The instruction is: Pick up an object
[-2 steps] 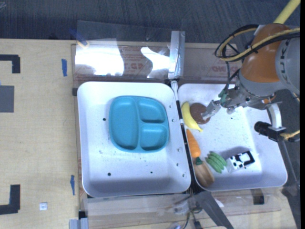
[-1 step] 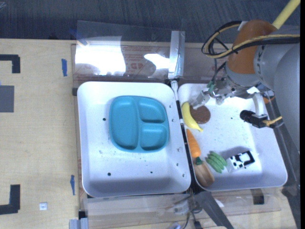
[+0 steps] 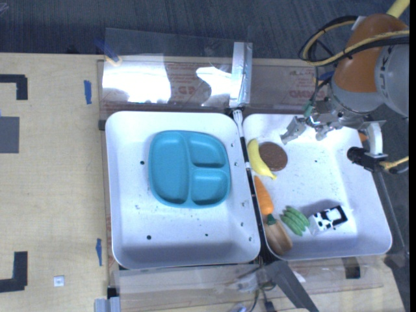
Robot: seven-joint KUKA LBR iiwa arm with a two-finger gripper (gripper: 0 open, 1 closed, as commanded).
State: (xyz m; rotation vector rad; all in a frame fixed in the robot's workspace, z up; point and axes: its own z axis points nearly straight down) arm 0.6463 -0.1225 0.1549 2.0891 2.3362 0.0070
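While the pincer (image 3: pixel 304 127) hangs over the far edge of the right bin (image 3: pixel 364 194), its two fingers stand apart with nothing between them, so the pick has not begun in any sense that counts. Behind it the grey arm (image 3: pixel 374 70) with its orange band reaches in from the right. Nearest the fingertips, toward the bin's left wall, lie a brown round disc (image 3: pixel 273 156) and, touching its left side, a yellow banana (image 3: pixel 258 162). Further toward the near edge come an orange carrot (image 3: pixel 263 197), a green ridged vegetable (image 3: pixel 296 220), a brown wooden piece (image 3: pixel 278 238) at the near left corner, and a black-and-white toy (image 3: pixel 328 218) (it looks like a small cow, though I cannot be sure). The left bin (image 3: pixel 123 194) holds a blue divided plate (image 3: pixel 190 168). As I judge it, choosing a target, descending, closing and lifting all remain; the disc or banana seems the handiest candidate.
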